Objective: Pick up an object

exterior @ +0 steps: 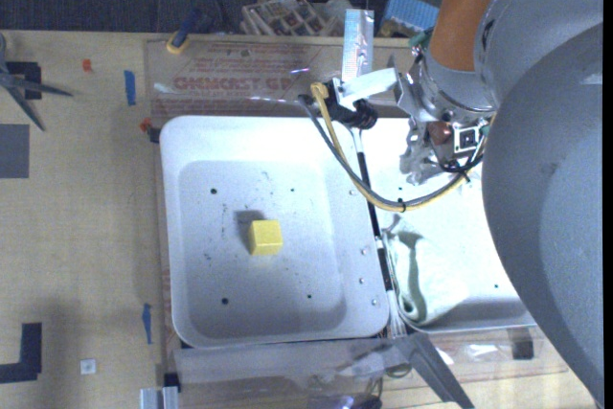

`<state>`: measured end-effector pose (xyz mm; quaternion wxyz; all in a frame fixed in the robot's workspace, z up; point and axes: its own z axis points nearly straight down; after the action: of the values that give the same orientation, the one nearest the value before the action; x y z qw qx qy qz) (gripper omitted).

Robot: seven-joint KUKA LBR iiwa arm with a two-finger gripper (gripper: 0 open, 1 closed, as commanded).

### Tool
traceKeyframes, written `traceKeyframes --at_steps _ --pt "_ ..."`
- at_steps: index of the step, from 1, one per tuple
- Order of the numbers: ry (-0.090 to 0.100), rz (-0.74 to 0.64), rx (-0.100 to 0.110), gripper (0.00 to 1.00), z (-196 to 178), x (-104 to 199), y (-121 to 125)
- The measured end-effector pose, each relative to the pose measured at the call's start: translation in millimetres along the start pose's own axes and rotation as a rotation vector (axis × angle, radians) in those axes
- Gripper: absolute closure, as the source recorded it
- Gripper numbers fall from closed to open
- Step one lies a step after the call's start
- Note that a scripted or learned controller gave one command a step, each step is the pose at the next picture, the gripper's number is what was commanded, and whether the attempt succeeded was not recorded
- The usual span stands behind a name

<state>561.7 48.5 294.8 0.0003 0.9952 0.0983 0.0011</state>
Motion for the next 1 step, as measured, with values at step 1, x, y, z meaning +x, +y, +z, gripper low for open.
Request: traceKeyframes --at_steps 1 --pt "0.001 0.004 -0.001 1.0 -9.7 0.3 1.5"
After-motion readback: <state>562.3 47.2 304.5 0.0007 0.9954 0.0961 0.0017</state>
